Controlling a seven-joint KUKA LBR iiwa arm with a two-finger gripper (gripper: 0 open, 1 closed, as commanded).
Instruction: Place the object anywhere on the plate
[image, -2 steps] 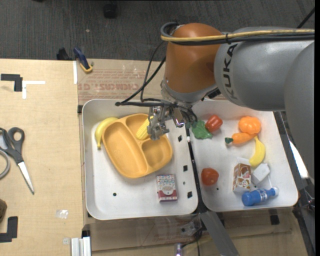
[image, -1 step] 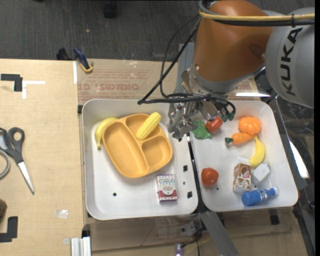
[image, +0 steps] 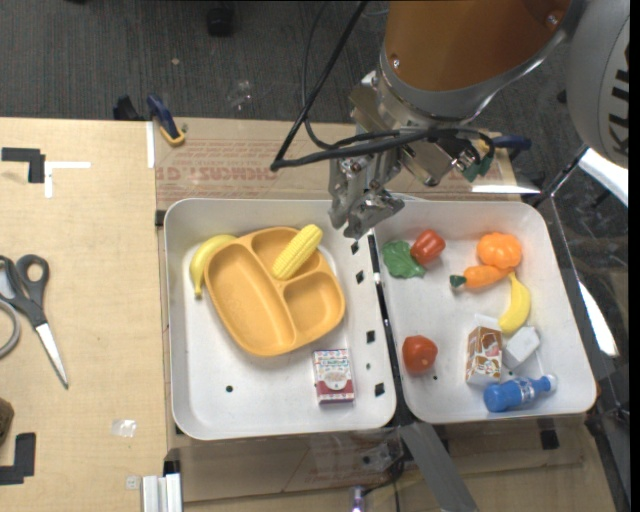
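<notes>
Small carton (image: 333, 376) lies in left bin (image: 200, 400) below divided yellow plate (image: 250, 300)
Corn cob (image: 297, 250) rests on plate, one banana (image: 205, 262) beside; right bin (image: 560, 400) holds second banana (image: 515, 305), two tomatoes (image: 420, 352); gripper (image: 358, 215) hovers, grip state unclear

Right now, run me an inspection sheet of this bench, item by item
Surface: two white bins, left bin and right bin, on a wooden bench.
Job's things: yellow divided plate in the left bin; corn cob lies on its upper compartment.
Clutter: banana against the plate's edge, small carton; the right bin holds tomato, carrot, blue bottle.
Grippers: gripper hangs over the divide between the bins.
Cables: black cables run to the wrist.
Surroundings: scissors on the bench's left.
</notes>
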